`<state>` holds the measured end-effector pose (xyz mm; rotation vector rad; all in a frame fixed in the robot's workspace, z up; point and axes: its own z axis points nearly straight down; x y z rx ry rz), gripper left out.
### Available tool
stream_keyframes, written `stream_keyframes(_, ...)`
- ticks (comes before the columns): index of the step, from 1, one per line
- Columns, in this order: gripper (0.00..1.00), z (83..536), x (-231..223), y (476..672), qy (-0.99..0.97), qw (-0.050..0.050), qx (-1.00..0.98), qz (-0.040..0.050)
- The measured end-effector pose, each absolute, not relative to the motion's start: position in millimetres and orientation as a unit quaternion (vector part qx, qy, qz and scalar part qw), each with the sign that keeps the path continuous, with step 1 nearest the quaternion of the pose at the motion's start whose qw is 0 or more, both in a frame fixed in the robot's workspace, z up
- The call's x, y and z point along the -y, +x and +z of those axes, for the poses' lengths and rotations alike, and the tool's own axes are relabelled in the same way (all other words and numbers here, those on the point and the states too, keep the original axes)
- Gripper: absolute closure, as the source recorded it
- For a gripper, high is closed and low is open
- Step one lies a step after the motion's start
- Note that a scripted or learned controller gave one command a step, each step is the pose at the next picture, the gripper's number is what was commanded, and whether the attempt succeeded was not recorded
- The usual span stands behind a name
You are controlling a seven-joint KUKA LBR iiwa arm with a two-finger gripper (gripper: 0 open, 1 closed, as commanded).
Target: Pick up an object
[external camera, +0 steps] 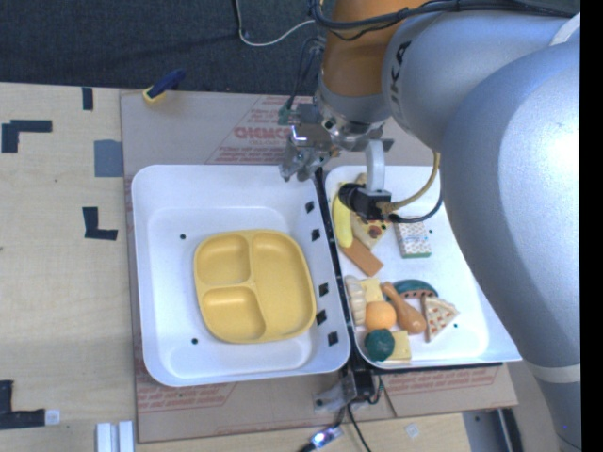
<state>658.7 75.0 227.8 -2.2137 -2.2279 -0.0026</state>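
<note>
Grey arm (528, 158) reaches in from the right, its tool (306, 168) poised over the far rims where the left bin (141, 252) and right bin (476, 332) meet; whether it is open or closed cannot be told. A yellow divided plate (254, 285) lies in the left bin. Toy food fills the right: a banana (343, 226) near the tool, a pizza slice (438, 314) nearer the front.

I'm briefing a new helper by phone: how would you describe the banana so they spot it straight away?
Of the two white bins, look at the right-hand bin. Along the wall it shares with the other bin, towards the far end, lies the banana. It is the only long, curved, plain yellow thing there.
</note>
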Motion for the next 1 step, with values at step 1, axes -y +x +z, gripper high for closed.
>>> stream_keyframes(1, 1.0, 217.6, -93.1, 657.4, -0.706, 0.001, 0.708, 0.0013)
